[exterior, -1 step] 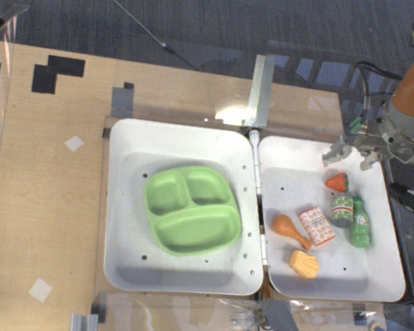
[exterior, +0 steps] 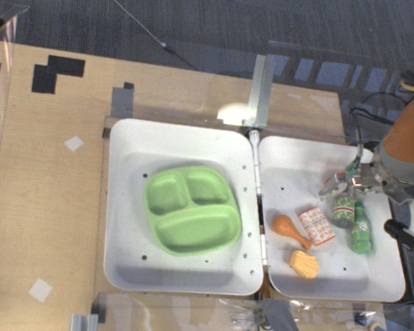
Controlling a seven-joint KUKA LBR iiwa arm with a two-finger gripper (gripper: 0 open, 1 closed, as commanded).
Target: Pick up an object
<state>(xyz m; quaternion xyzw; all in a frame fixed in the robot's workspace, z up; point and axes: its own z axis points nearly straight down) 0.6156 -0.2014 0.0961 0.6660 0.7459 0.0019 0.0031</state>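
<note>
Light wooden bench (exterior: 50, 204), bearing two shallow white bins side by side: left bin (exterior: 119, 211) and right bin (exterior: 287, 169), touching along one edge. Black tape patches (exterior: 56, 72) beyond left bin's far-left corner.

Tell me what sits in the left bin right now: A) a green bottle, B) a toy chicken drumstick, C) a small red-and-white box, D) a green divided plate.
D: the green divided plate lies alone in the left bin; the bottle, drumstick and box are in the right bin.

bright even light, glare spot on bench (exterior: 232, 113), soft shadows, sharp.
</note>
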